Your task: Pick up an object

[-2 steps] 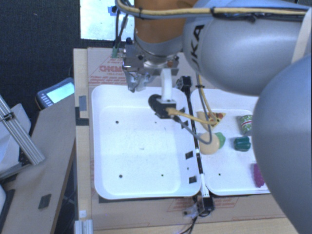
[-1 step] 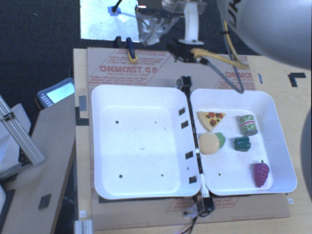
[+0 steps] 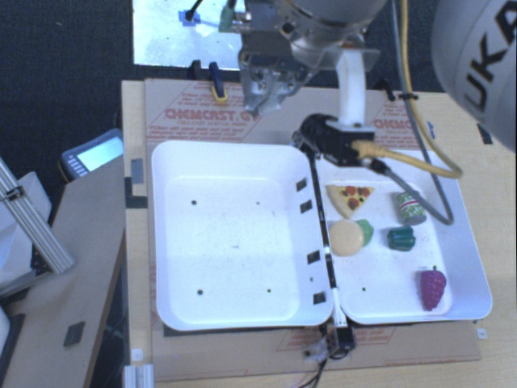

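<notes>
White plastic forms two shallow bins that sit side by side on the counter [image 3: 137, 217]. The left bin [image 3: 234, 233] shows a bare floor with a few small dark dots. The right bin [image 3: 464, 293] holds five toy foods: a pizza slice [image 3: 352, 198] near the top left, a small can [image 3: 409, 208] with a green and red label to its right, a round beige piece with a green edge, maybe a burger [image 3: 350, 237], below the pizza, a dark green pepper [image 3: 401, 238] beside it, and a purple bunch of grapes [image 3: 432, 288] near the lower right corner. These things lie apart from each other, except the burger, which is just below the pizza.

The pincer [image 3: 262, 95] hangs from the grey arm above the cardboard behind the left bin, well apart from all the toys. Nothing is between its metal fingers, but they are blurred and I cannot tell if they are open or closed. A yellow cable [image 3: 412, 162] runs across the top of the right bin.
</notes>
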Motion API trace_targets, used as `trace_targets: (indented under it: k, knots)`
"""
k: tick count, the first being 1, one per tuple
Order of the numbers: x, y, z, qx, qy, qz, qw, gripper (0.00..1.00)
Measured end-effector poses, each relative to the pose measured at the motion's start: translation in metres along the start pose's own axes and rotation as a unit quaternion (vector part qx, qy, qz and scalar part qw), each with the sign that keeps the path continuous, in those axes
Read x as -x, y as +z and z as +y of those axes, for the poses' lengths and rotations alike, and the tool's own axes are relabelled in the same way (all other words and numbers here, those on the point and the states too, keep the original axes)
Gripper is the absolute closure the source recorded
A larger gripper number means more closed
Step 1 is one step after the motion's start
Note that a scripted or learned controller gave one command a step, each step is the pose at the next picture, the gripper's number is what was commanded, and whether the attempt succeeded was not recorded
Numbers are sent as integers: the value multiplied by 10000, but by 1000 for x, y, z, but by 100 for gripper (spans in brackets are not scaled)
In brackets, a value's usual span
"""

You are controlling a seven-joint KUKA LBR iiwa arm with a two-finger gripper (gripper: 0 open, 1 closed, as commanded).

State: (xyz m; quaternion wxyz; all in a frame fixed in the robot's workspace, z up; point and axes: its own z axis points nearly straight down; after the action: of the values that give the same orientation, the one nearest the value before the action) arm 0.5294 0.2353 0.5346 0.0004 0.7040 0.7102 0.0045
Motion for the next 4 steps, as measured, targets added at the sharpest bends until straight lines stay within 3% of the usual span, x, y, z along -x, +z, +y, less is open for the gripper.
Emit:
trace_targets:
  k: [1,2,3,4]
  knots:
    - [1,5,3,-26,19,-23,10000,0]
    - [1,-6,3,-14,-2,-15,10000,100]
    - [1,-6,3,-19,-9,-17,10000,0]
    - [0,-17,3,-7,-28,-10,10000,100]
